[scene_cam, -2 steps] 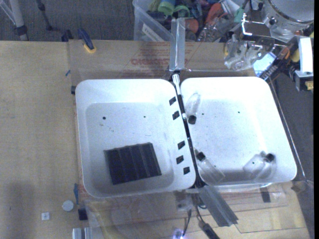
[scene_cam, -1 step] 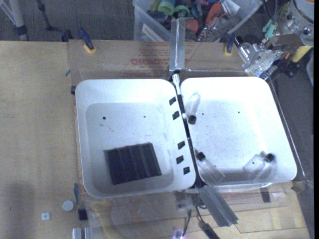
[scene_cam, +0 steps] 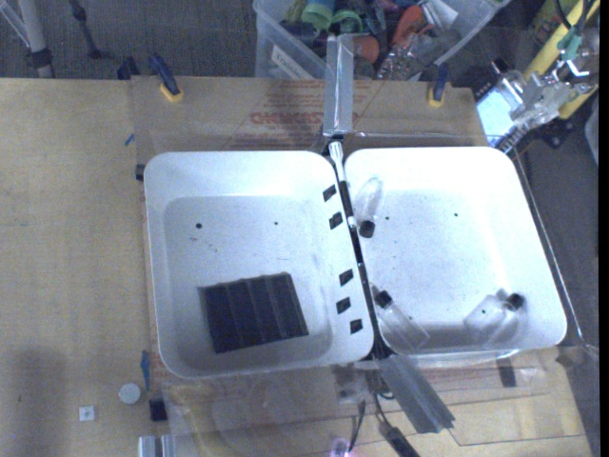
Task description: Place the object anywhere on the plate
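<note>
First, you can't tell here whether the jaws are apart or together, so check. Grip the clear object (scene_cam: 492,314) squarely; the dark plate (scene_cam: 255,312) lies farther from the jaws, beyond it.

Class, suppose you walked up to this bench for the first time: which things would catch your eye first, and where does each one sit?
The two white bins side by side fill the middle of the bench. A dark ribbed rectangular plate lies flat in the left bin's near half, stark against the white. Beyond the bench, at the top of the view, a clear tub of colourful jumbled items draws the eye.
</note>
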Robot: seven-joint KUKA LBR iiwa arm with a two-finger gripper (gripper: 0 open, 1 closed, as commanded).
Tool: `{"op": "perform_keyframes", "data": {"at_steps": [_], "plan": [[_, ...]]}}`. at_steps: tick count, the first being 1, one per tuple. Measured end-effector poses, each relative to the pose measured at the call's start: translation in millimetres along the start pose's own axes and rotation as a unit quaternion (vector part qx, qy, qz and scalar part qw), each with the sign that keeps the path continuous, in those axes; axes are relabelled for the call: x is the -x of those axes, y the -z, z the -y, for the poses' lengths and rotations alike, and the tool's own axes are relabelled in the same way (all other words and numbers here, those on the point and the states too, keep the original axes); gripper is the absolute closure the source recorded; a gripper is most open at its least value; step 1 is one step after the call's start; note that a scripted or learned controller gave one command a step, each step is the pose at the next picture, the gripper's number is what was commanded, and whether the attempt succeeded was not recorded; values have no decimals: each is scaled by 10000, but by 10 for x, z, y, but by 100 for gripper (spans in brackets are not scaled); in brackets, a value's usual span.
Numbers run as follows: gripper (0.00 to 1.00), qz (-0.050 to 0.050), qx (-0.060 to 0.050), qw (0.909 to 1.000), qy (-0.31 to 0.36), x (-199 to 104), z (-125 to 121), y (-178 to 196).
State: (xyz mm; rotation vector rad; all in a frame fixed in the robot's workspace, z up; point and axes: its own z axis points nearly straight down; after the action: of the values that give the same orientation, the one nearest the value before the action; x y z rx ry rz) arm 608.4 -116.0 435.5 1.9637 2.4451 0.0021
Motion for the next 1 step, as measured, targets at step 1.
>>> {"op": "perform_keyframes", "data": {"at_steps": [1], "plan": [[100, 2, 2, 9888, -1490, 406, -391, -1]]}}
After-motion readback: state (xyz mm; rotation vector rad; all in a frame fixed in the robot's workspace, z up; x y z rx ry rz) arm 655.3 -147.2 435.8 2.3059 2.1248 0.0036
